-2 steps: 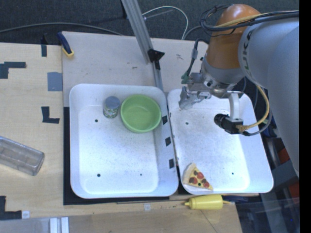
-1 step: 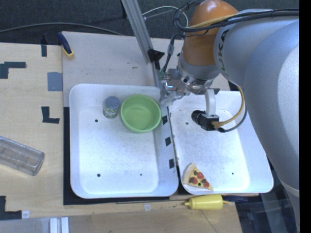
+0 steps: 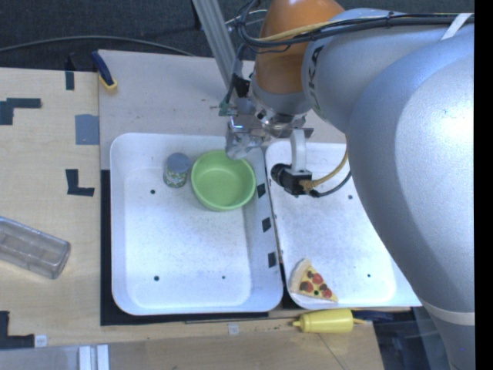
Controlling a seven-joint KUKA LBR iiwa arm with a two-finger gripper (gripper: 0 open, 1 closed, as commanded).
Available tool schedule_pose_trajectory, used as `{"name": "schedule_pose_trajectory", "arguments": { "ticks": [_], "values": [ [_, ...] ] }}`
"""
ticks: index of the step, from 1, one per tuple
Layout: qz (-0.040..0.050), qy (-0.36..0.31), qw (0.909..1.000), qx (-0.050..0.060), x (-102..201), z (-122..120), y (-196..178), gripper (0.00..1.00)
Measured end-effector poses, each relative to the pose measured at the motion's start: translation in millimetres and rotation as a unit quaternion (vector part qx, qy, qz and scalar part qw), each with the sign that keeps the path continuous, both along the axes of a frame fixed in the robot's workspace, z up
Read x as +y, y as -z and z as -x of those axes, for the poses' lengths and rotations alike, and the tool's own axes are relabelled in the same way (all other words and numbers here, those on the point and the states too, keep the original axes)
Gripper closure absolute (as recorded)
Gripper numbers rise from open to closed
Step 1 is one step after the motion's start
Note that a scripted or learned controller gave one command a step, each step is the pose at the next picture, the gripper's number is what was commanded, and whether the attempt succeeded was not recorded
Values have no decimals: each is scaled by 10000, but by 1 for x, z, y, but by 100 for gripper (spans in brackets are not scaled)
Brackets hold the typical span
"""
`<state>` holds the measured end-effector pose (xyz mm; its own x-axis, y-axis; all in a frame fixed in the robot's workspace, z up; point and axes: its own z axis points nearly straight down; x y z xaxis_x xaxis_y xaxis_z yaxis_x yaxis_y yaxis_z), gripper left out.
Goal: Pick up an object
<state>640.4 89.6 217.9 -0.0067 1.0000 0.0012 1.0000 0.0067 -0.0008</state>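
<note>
A green bowl (image 3: 223, 180) sits upright in the left bin (image 3: 185, 284), near its back right corner. A small tin can (image 3: 176, 169) with a grey lid stands just left of the bowl. My gripper (image 3: 240, 142) hangs over the bowl's far rim, at the bin's back wall. In the right bin (image 3: 362, 230) a toy pizza slice (image 3: 311, 281) lies at the front left corner.
A yellow bottle (image 3: 326, 321) lies on the bench in front of the right bin. A clear plastic container (image 3: 31, 247) rests on the bench at far left. A slanted metal bar (image 3: 212, 21) rises behind the bins. My arm covers much of the right bin.
</note>
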Motion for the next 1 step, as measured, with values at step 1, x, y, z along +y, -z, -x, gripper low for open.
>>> {"name": "schedule_pose_trajectory", "arguments": {
  "ticks": [1],
  "values": [
    [14, 17, 10000, 4, -3, 1, -1, 0]
  ]
}}
